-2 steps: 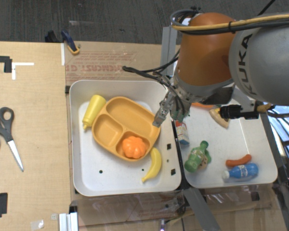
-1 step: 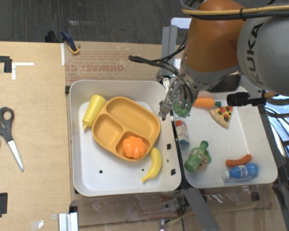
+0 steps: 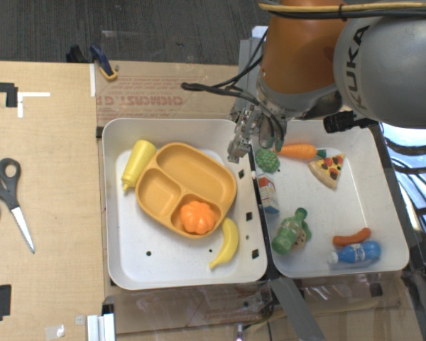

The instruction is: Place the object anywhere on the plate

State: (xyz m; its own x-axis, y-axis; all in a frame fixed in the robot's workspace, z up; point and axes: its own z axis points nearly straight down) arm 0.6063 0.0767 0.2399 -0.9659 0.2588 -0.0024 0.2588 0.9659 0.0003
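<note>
At the near edge of the right bin (image 3: 383, 190) lies a blue bottle (image 3: 355, 254), with a small red sausage (image 3: 351, 236) just behind it. To their left a green bottle (image 3: 292, 231) lies tilted near the wall between the 2 bins. A little white and red bottle (image 3: 268, 194) lies just behind that, right beside the wall.

In the left bin (image 3: 121, 254) a yellow banana (image 3: 227, 243) sits near the front, touching the edge of the yellow plate (image 3: 188, 165). The plate has 3 parts. An orange pumpkin toy (image 3: 197, 217) sits in the small part closest to the front. A yellow bottle (image 3: 137, 163) lies beside the plate on its left, leaning on the rim.

Farther back in the right bin a pizza slice (image 3: 327, 169) lies flat, and a carrot (image 3: 298, 150) lies behind it. A green bumpy toy (image 3: 268, 161) sits next to the carrot's left end.

The claw (image 3: 254, 139) hangs over the wall between the bins, just above the green bumpy toy. I cannot tell if it is apart or together.

Scissors (image 3: 11, 197) lie on the bench at the far left.
</note>
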